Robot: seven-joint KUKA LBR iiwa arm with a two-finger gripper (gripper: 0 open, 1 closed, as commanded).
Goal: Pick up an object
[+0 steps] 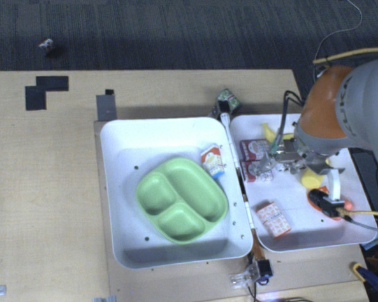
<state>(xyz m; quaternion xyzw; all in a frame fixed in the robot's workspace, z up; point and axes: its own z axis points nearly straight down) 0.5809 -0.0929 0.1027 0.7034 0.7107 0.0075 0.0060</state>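
Note:
My gripper [265, 169] is low in the right bin [309, 239], near its left wall. It hovers over or touches a red and white packet [248, 151]; I cannot tell whether it holds anything. A small patterned red box [273, 218] lies at the bin's front left. One yellow piece [268, 133] sits at the back of the bin, and another yellow piece [311, 180] lies just right of the gripper, partly under the arm.
The left bin [121, 183] holds a green divided plate [181, 198] and a small red, white and blue packet [212, 161] near its right wall. A small dark green object [227, 102] rests on the bench behind the bins.

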